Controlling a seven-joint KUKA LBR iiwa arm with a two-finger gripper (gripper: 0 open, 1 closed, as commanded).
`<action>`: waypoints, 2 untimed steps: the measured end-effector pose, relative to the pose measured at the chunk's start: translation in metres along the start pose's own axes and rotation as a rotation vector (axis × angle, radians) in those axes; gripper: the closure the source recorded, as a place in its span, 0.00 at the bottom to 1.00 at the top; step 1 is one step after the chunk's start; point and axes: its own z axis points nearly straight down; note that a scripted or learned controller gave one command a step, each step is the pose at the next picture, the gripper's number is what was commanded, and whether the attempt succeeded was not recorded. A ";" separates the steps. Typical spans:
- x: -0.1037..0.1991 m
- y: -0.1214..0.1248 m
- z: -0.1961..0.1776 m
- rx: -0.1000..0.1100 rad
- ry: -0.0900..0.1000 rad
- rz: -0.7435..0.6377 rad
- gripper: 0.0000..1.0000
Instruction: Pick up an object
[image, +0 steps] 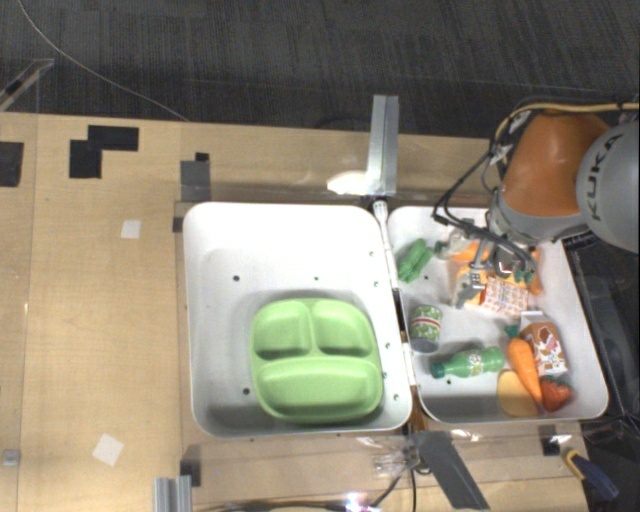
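The grey arm (590, 180) with its orange band reaches in from the right and hangs over the back of the right bin (590, 330). Its gripper (487, 272) points down among cables and clutter, so whether it is spread or closed cannot be told, nor whether it has hold of anything.

Just beneath it lies a white and orange patterned packet (503, 296), partly covered by the gripper. A green item (413, 260) lies tilted near the bin's back left corner; its kind is hard to make out. A small green-labelled can (425, 326) stands by the left wall, with a green bottle (470, 363) lying on its side in front. A carrot (525, 366), a small printed carton (546, 347) and a yellowish piece (515, 395) crowd the front right corner.

The left bin (215, 300) holds a green divided tray (316, 357).
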 end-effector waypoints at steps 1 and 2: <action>-0.007 0.023 -0.001 0.004 0.018 -0.029 0.00; -0.014 0.025 -0.016 0.002 -0.015 -0.031 1.00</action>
